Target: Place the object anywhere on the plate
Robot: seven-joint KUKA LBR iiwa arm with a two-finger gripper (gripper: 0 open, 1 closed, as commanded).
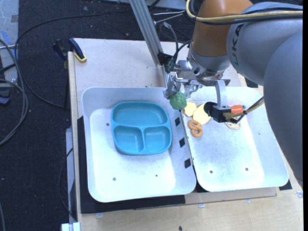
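Hanging between the jaws, green object (177,100) sits just beside plate (141,128).

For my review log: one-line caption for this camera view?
KUKA arm's claw holds a green object over the seam between bins, beside the blue divided plate; yellow and orange pieces lie in the right bin.

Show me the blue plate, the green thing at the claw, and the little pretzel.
blue plate (141,128): camera view, central divider ridge.
green object (178,100): camera view, middle of its body, just under the claw.
pretzel (195,127): camera view, its middle.
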